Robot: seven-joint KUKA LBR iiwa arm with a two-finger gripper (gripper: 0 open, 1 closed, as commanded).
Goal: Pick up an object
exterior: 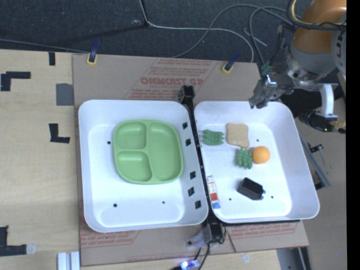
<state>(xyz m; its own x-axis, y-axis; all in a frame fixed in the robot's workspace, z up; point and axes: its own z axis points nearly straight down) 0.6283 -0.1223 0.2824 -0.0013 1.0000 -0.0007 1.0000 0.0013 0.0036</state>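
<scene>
Jaws (260,101) over right bin's (292,151) far rim, orange ball (261,154) well below

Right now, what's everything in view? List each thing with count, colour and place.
Bins: 2, white, side by side on the bench.
Divided plate: 1, green, in the left bin.
Leafy toys: 2, green, right bin, one by the divider, one touching the orange ball.
Bread slice: 1, tan, right bin, upper middle.
Ball: 1, orange, right bin.
Block: 1, black, right bin, lower part.
Clamps: 2, yellow, on the board's far edge.
Gripper: 1, dark, above the right bin's far rim.
</scene>
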